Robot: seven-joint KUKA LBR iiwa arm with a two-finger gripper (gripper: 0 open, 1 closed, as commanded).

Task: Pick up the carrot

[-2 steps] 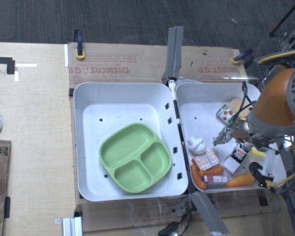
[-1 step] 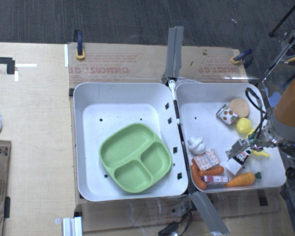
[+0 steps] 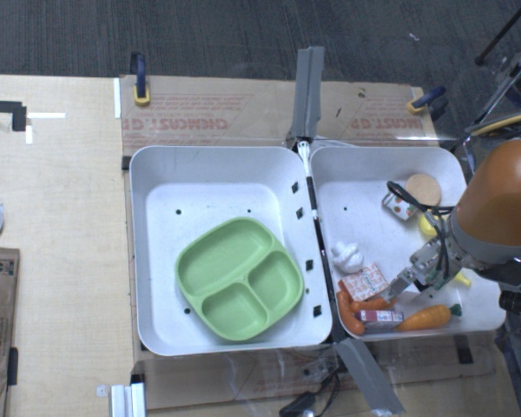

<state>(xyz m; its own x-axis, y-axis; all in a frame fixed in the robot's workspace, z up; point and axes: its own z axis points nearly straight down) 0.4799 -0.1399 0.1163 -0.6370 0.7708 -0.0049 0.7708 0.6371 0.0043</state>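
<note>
The carrot (image 3: 424, 318) is orange with a green stub at its right end and lies flat along the front wall of the right bin (image 3: 330, 189). My gripper (image 3: 402, 286) reaches in from the right and hovers low just up and left of the carrot, over a red-and-white packet (image 3: 366, 281). It is near the carrot but I see nothing held in it. The arm's orange band (image 3: 502, 196) covers the bin's right side.
Crowding the carrot on its left are a small boxed item (image 3: 381, 318) and red-orange pieces (image 3: 351, 312). A white lump (image 3: 347, 254), a round tan item (image 3: 424, 188) and a yellow piece (image 3: 429, 226) lie further back. The left bin (image 3: 156, 233) holds a green divided plate (image 3: 239, 278).
</note>
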